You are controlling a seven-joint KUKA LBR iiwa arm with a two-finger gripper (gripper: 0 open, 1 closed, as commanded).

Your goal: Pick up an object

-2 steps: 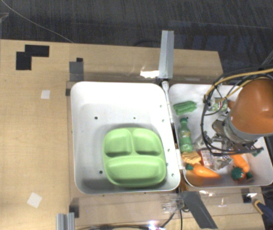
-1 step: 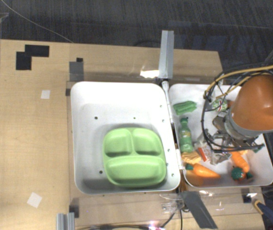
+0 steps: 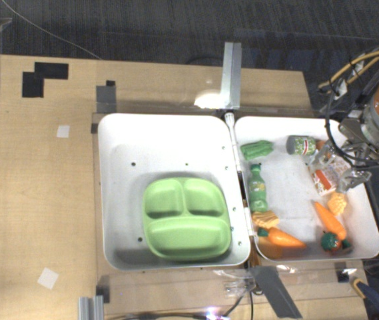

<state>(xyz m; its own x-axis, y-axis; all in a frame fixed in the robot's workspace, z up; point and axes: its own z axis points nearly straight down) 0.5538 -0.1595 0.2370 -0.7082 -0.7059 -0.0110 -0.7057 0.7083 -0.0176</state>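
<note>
The right bin [image 3: 289, 179] holds several toy foods. A green bottle [image 3: 257, 187] lies by its left wall, with a green vegetable [image 3: 256, 149] above it and a small jar [image 3: 301, 145] at the back. An orange carrot [image 3: 282, 237] lies at the front and a second carrot [image 3: 329, 220] at the right. A red and white packet [image 3: 324, 177] and a yellow-orange piece [image 3: 338, 203] lie near the right wall. My gripper [image 3: 341, 167] hangs low over the bin's right side, just above the packet. Nothing can be seen held in it.
The left bin [image 3: 129, 145] holds a green divided plate [image 3: 186, 217]. A metal post [image 3: 232, 72] stands behind the wall between the bins. Cables [image 3: 356, 69] loop near the arm at the right. A red and green toy [image 3: 334, 243] sits in the right bin's front corner.
</note>
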